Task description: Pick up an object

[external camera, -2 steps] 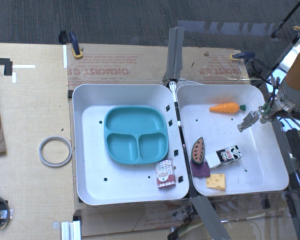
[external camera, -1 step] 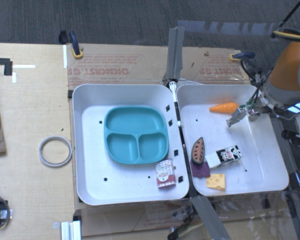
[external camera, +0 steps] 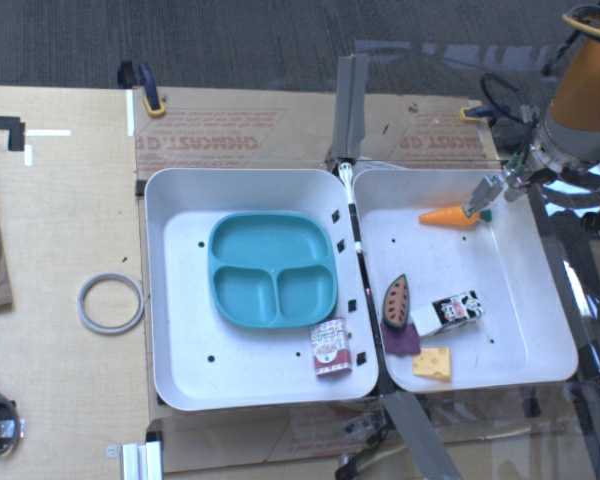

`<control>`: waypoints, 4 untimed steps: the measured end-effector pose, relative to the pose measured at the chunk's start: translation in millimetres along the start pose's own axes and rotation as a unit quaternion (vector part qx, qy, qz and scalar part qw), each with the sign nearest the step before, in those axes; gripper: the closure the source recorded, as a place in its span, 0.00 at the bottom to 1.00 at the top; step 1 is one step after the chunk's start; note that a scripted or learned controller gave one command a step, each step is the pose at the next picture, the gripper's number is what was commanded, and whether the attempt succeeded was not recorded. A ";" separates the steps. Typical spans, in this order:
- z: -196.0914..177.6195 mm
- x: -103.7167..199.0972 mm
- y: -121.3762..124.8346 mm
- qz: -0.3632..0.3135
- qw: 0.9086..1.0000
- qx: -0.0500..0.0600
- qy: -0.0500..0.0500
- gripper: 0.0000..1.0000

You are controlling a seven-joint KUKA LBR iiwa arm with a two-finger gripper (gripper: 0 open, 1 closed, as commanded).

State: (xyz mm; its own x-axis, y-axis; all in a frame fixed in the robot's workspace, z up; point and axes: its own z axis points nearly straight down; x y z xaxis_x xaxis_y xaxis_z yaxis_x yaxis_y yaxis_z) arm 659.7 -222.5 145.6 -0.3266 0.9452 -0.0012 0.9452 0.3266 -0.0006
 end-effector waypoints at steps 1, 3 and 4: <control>56.2 45.1 15.1 -0.033 0.999 0.000 0.001 0.00; 39.5 39.8 11.7 -0.016 1.000 0.006 0.003 1.00; -55.0 95.9 -0.2 0.043 0.999 0.002 0.001 1.00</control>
State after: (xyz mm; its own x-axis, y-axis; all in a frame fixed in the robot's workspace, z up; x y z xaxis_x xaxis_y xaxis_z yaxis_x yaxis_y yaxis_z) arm 628.2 -131.9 200.4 -0.2433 0.9699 0.0008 0.9699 0.2433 -0.0038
